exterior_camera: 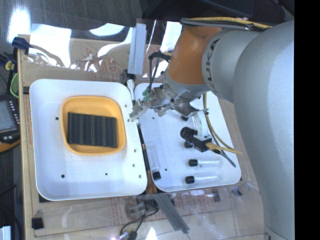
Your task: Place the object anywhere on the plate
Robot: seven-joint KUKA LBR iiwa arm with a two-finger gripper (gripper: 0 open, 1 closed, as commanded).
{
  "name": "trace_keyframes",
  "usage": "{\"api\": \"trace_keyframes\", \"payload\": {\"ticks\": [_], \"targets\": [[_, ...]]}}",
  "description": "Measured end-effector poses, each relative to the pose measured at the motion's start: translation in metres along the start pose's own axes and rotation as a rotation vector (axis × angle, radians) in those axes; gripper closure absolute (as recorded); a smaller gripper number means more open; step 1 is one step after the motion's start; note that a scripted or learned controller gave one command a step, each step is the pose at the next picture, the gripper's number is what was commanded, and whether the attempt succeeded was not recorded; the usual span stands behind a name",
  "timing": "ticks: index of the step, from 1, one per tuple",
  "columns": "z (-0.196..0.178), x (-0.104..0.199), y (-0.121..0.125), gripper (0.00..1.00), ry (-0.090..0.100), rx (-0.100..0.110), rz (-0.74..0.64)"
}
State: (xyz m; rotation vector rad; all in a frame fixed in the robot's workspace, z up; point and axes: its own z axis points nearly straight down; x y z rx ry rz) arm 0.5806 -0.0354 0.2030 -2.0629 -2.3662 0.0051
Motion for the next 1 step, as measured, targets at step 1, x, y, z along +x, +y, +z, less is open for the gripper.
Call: {"api": "trace_keyframes", "payload": {"ticks": [1], "targets": [[0.0118,0.0304,0.0197,0.0,0.0,-0.003,-0.049]]}}
